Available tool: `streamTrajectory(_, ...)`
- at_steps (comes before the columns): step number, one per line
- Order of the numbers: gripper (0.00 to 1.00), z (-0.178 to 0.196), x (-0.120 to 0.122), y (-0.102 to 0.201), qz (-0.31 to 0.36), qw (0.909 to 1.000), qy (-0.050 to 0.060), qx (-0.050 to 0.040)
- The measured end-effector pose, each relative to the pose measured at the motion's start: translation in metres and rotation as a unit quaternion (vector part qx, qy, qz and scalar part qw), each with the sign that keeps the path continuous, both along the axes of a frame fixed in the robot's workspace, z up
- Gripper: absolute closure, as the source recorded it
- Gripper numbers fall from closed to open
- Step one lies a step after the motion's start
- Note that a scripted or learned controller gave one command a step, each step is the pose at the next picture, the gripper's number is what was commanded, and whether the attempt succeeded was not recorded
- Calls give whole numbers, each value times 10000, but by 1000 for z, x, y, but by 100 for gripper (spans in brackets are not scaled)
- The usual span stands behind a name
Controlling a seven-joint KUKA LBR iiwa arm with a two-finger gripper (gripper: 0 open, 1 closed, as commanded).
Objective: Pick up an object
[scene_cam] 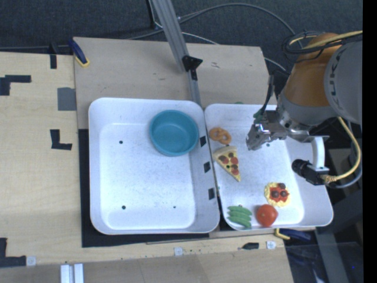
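My gripper [257, 139] hangs over the right bin [297, 178], near its upper middle, to the right of a brown pretzel-like piece [220, 135]. A pizza slice [228, 163] lies below and left of the gripper. Further toward the front edge lie a yellow tart with red berries [277, 193], a red tomato [266, 215] and a green pea pod [239, 215]. A blue bowl [173, 132] sits in the top right of the left bin [112, 175]. I see nothing between the fingers.
A grey metal pole [177, 37] slants down from the top to the seam between the bins. Cables loop behind the arm at the upper right. The wooden bench surrounds both bins.
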State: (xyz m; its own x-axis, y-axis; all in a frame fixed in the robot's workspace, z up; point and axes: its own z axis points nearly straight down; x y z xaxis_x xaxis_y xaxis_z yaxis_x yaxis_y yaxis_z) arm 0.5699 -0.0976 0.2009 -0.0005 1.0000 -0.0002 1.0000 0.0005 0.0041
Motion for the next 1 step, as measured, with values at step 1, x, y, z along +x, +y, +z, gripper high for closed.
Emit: streamTrajectory(1,100,61,-3,0,0,10000,0,-1)
